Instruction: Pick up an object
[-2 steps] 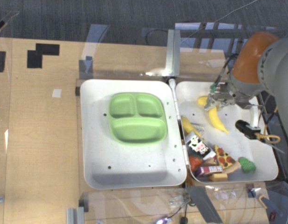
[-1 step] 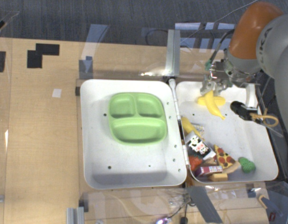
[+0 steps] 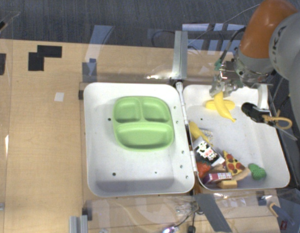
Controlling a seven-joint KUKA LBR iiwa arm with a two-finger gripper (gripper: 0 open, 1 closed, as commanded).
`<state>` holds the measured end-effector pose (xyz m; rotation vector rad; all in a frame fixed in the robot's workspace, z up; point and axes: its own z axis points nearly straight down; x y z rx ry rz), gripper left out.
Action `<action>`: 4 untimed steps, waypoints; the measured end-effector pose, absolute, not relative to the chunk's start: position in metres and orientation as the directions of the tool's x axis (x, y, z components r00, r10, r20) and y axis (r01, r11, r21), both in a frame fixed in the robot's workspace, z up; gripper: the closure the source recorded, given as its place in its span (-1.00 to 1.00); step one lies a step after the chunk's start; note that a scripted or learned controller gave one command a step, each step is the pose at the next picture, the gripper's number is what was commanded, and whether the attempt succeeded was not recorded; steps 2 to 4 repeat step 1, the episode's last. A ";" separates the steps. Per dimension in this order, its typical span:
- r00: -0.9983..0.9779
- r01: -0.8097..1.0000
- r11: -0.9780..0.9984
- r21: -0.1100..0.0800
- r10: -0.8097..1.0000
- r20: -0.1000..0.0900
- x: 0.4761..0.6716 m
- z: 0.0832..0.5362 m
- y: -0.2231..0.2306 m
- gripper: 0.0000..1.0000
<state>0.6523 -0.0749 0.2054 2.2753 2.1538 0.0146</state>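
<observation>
The tool (image 3: 222, 87) hangs over the back of the right bin (image 3: 266, 144), just above a yellow banana (image 3: 222, 107); whether its jaws are parted or closed cannot be told. Toward the bin's front lie a pizza slice (image 3: 232, 164) and a green toy (image 3: 257, 171); the left bin (image 3: 99, 144) on the worktop (image 3: 38, 144) holds a green divided plate (image 3: 142, 122).

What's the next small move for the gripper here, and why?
Probably a short straight descent. The gripper hangs directly above the yellow plastic banana at the back of the right white bin, and the view shows nothing between its fingers. The banana lies apart from the toy pile at the bin's front.
</observation>
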 end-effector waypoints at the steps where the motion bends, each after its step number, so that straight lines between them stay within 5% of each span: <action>1: 0.020 1.000 -0.020 0.008 1.000 -0.001 0.647 0.304 -0.106 1.00; 4: 0.020 1.000 -0.020 0.008 1.000 -0.001 0.647 0.304 -0.106 1.00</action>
